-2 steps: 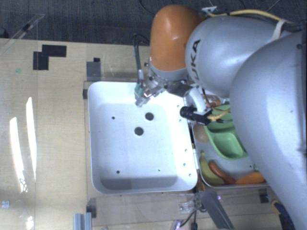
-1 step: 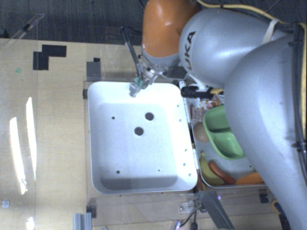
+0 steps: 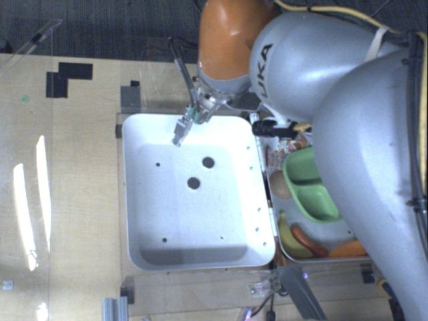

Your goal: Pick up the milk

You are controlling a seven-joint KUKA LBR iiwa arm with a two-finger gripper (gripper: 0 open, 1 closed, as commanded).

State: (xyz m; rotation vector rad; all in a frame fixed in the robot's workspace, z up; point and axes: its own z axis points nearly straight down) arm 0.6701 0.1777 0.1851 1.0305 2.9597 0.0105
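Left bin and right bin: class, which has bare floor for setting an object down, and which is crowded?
The left bin has bare floor from its near wall to the claw at its far edge. The right bin is crowded: green divided container, banana, orange pieces, with the arm overhead.

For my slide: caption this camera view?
Arm's claw over left bin; food crowds right bin.

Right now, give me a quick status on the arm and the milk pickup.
Gripper over the left bin's far edge, nothing seen between its fingers. Milk not identifiable. Arm covers much of the right bin; green container and banana visible there.
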